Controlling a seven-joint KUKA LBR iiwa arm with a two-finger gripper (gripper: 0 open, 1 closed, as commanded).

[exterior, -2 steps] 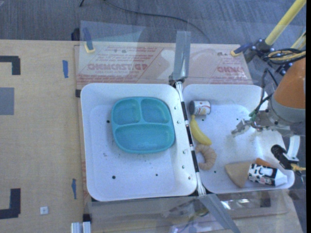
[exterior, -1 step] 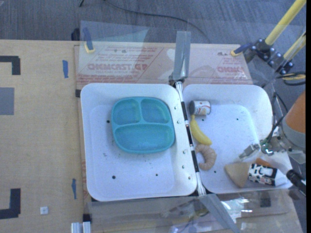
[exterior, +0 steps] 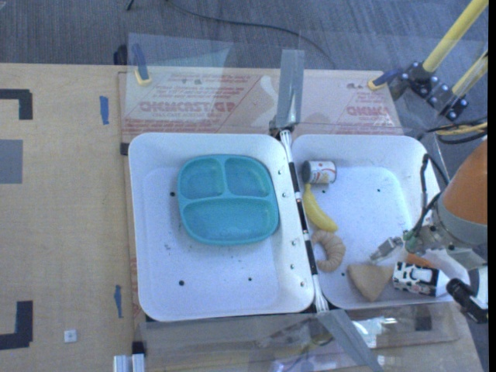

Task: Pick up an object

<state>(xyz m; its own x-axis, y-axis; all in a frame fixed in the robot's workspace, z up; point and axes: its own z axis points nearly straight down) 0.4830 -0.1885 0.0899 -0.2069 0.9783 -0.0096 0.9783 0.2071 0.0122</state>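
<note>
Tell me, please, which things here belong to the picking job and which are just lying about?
Job: gripper; candidates in the right bin: can, banana, croissant, wedge, cow toy.

Lying about: teal plate in the left bin.

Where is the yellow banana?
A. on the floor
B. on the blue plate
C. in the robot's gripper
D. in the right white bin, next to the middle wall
D: the yellow banana lies in the right white bin, close along the divider, while the turquoise divided plate sits in the left white bin.
</note>
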